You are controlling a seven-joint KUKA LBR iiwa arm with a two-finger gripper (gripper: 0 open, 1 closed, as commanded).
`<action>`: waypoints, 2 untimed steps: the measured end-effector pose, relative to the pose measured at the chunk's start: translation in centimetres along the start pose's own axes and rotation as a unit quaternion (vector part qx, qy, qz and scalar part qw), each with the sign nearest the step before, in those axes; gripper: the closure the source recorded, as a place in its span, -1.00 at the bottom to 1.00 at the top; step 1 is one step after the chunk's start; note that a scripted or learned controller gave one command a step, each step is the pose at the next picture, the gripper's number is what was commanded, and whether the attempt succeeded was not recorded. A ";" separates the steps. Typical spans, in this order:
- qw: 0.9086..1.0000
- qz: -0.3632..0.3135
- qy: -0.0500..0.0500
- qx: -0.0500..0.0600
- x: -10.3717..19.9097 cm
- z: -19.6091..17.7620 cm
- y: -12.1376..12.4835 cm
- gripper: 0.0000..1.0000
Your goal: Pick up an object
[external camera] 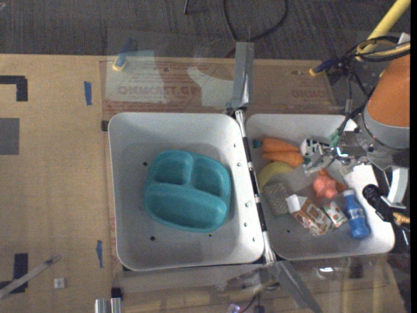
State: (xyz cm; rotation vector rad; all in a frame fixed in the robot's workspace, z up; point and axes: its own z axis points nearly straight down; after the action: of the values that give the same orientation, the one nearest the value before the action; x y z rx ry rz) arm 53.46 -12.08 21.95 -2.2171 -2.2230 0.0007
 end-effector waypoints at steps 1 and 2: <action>0.999 -0.052 -0.001 -0.002 -2.5 4.8 5.7 -1.00; 0.994 -0.107 -0.007 -0.021 -0.3 9.9 10.5 -1.00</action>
State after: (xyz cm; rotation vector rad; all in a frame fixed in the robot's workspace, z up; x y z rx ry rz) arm 63.93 -12.37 12.00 -1.9913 -2.4765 -0.0311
